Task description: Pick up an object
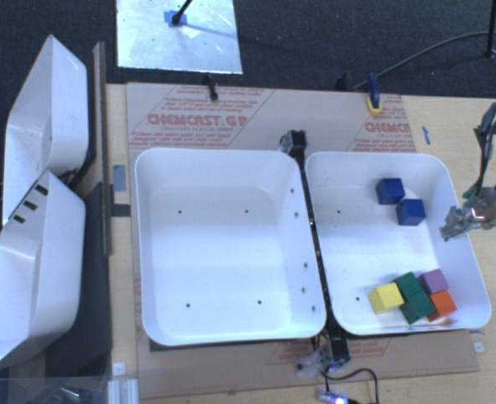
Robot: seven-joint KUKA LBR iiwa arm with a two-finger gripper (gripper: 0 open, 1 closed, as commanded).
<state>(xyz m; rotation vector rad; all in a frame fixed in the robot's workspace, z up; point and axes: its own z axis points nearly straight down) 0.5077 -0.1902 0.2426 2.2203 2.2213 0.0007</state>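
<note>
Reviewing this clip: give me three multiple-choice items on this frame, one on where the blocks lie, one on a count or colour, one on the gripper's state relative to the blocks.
1. Where do the blocks lie?
A. All in the right bin
B. All in the left bin
C. Split between both bins

2. How many blue blocks are there?
A. None
B. Two
C. Four

3. Where is the gripper relative to the blocks?
A. Lifting the yellow block
B. Pressing on a blue block
C. At the right bin's right rim, apart from every block

Answers:
1 A: the two blue blocks and the cluster of yellow block, green blocks, purple block and orange block all sit in the right bin; the left bin holds none.
2 B: two blue cubes lie near the bin's far side.
3 C: the gripper hangs at the rim with no block touching it.
</note>
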